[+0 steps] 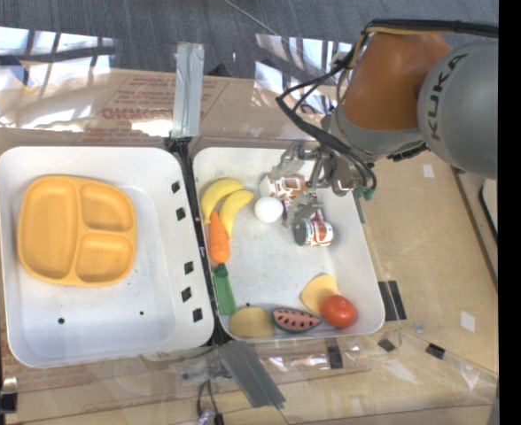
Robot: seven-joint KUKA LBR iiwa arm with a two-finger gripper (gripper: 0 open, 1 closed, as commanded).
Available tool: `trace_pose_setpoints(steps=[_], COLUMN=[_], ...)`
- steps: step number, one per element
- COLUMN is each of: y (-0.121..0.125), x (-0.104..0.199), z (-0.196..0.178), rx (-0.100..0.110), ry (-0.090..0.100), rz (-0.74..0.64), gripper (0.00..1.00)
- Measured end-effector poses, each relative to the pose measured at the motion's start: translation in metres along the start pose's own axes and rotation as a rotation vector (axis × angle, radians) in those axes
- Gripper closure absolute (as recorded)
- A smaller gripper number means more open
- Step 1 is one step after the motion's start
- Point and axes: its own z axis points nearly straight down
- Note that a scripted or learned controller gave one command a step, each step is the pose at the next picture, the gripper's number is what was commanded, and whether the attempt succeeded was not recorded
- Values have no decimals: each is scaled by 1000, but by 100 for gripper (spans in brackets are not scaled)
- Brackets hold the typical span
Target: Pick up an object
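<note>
My gripper hangs low over the upper middle of the right bin, below the orange band of the arm. A small orange-and-white item lies right at the gripper, and I cannot tell whether it is held. A red-and-white can lies on its side just below the gripper. A white ball sits to its left, beside two yellow bananas. An orange carrot with a green top lies along the bin's left wall.
Along the right bin's front edge lie a yellowish piece, a watermelon slice, a red tomato and a yellow wedge. The left bin holds a yellow divided plate. Black cables loop beside the wrist.
</note>
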Motion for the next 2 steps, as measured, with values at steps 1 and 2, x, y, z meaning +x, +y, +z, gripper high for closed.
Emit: trace_pose_setpoints(steps=[1,2], y=[-38,-63], x=[11,52], z=[119,116], rx=[-3,-3], ry=[5,-1], rz=[-150,-346], gripper=[0,0])
